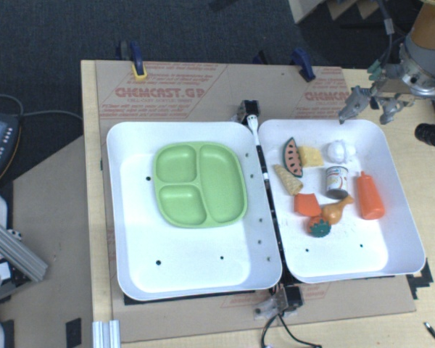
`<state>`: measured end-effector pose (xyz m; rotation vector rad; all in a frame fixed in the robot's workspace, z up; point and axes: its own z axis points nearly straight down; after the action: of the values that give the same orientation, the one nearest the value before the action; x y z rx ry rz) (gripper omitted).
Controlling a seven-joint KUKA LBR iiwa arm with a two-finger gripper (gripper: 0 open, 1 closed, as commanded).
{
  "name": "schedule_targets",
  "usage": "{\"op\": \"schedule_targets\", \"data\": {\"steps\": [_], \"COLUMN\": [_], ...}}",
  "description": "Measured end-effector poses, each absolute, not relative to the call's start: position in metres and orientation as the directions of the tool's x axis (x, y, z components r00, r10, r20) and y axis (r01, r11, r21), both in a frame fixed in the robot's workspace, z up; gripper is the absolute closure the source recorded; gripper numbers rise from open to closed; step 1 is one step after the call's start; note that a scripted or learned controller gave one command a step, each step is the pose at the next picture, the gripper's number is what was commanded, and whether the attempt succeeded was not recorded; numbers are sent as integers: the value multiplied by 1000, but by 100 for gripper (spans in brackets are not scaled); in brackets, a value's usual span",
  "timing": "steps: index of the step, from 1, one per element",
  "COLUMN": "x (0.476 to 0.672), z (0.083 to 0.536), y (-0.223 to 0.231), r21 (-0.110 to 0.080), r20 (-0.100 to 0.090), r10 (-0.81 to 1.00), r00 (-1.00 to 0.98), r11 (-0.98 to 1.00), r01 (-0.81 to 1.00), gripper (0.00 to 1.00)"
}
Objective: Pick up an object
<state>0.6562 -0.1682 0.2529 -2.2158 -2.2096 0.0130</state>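
Note:
The right bin holds several small items: a watermelon slice, a yellow block, a white ball, a small can, an orange bottle, a waffle cone, a red-orange block, a tan gourd and a green-topped piece. My gripper hangs over the far rim of this bin, up and right of the white ball. It is open, fingers spread, with nothing between them.
The left bin carries a green divided plate. A black hinge strip runs between the two bins. Clamps sit at the board's far edge.

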Motion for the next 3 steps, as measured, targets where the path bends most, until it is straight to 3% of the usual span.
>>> {"op": "schedule_targets", "data": {"steps": [1, 3], "x": [659, 667], "z": [262, 167], "y": [-168, -172], "r21": [0, -6], "r20": [0, 1], "r10": [1000, 1000], "r00": [0, 1], "r11": [0, -1], "r01": [1000, 1000], "gripper": [0, 0]}}
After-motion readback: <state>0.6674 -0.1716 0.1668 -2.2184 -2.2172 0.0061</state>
